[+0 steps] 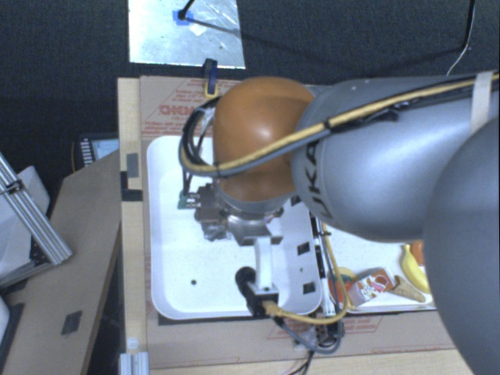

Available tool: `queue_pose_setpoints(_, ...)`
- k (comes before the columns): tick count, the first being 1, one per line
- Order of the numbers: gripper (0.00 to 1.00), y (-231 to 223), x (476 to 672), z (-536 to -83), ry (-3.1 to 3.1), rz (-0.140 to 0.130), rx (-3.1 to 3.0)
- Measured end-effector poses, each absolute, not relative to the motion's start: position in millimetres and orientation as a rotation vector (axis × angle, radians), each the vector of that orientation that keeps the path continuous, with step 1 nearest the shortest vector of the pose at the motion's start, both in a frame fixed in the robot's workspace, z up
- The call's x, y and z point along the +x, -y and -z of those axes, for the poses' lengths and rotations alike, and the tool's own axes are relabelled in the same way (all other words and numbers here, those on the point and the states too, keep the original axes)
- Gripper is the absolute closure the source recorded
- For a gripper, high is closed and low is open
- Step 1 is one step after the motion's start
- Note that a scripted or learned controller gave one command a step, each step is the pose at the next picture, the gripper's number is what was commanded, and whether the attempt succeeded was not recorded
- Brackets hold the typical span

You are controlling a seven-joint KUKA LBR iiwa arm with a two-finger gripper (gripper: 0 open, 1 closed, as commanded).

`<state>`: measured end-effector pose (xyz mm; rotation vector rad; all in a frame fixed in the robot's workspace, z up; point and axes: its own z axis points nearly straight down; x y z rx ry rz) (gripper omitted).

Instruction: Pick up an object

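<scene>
The arm [391, 162] comes in from the right and covers most of the middle and right of the frame. Its orange band [254, 135] sits at frame centre, over the far part of the left bin [168, 233]. The gripper [205, 216] hangs below the band, over the bin's white floor left of centre. It is seen from above and behind, with the wrist covering most of it, so I cannot tell whether it is open or closed. Nothing can be seen in its grasp.

The left bin's near left floor is in plain sight and carries one small dark dot [193, 281], too small to identify. The arm hides the bin's right side and far edge.

A strip of the right bin [367, 248] shows at the lower right, under the arm. The objects lie there, close together along the near edge:
- a red-and-white packet [367, 284], its print unreadable
- a tan cone [408, 289] just right of the packet
- a banana [414, 270] above the cone, its upper end cut off by the arm
- an orange thing [415, 250] beside the banana, mostly hidden

All of them are well apart from the gripper.

Both bins rest on printed cardboard [172, 108]. A foil sheet [186, 20] lies at the upper left of the frame, and a metal rail [31, 217] crosses the left edge.
</scene>
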<state>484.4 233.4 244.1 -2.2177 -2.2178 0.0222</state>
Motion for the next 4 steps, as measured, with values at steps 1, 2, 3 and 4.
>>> queue_pose_setpoints(1, 1.0, -185, 486.5, -198, 2.215, -0.008, -2.226)
queue_pose_setpoints(2, 1.0, -235, 485.6, -188, 2.228, 0.002, -2.212)
queue_pose_setpoints(3, 1.0, -217, 484.9, -92, 2.218, -0.011, -2.221)
queue_pose_setpoints(4, 1.0, -184, 539.5, -195, 2.222, 0.015, -2.231)
